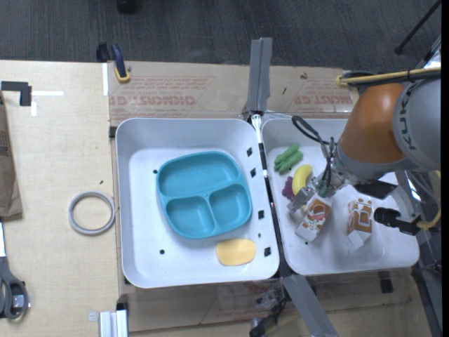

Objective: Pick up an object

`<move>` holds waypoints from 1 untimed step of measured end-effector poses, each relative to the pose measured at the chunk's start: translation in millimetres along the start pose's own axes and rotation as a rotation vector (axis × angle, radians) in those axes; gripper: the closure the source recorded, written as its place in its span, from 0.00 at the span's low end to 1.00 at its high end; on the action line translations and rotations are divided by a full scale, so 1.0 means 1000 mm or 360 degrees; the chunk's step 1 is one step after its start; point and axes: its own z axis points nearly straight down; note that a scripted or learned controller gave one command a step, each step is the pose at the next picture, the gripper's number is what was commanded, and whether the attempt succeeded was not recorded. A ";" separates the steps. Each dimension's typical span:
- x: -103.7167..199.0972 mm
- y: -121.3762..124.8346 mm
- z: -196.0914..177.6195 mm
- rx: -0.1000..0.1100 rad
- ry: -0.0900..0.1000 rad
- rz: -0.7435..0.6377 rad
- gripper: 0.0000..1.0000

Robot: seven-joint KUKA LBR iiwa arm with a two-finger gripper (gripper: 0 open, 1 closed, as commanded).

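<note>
The jaws [303, 201] hang low in the right bin [393, 262], at the end of the grey arm [382, 128] that comes in from 3 o'clock; whether they are spread or pressed together cannot be told, as the wrist hides much of them. Their tip sits just at the top edge of a small white and orange carton [313, 220], which lies tilted on the bin floor at about 5 o'clock from them. At 12 o'clock, touching or nearly so, lies a yellow banana [301, 177], with a purple bunch of grapes [287, 187] at its 9 o'clock side and a green toy vegetable [286, 158] further up at 11 o'clock. A second white and orange carton [360, 222] stands well off at 3 o'clock. In the left bin [133, 209] a blue divided plate [203, 194] rests in the middle, and a yellow oval piece [236, 252] lies at its 5 o'clock. On the tabletop [49, 153], at 9 o'clock, a grey ring [91, 212] lies.
</note>
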 end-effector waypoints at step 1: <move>-0.001 0.000 -0.009 -0.0001 -0.0001 0.0008 1.00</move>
